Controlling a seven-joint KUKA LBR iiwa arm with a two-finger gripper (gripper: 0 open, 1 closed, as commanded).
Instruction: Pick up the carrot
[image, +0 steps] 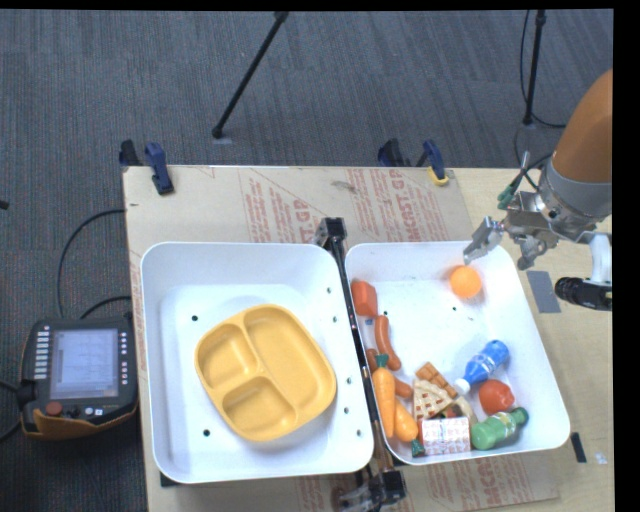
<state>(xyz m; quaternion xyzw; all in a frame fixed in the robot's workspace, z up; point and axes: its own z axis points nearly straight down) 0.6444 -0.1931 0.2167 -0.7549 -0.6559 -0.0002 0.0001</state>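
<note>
I read the gripper as open, its fingers spread and holding nothing, poised above the far rim of the right bin. The carrot lies inside the right bin against its left wall, toward the near end, with a sausage just beyond it and a waffle beside it. An orange ball sits in the right bin's far part, just under the gripper

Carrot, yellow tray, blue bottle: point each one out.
carrot (384, 398), camera view, middle of its body.
yellow tray (231, 342), camera view, a raised divider.
blue bottle (487, 361), camera view, middle of its body.
</note>
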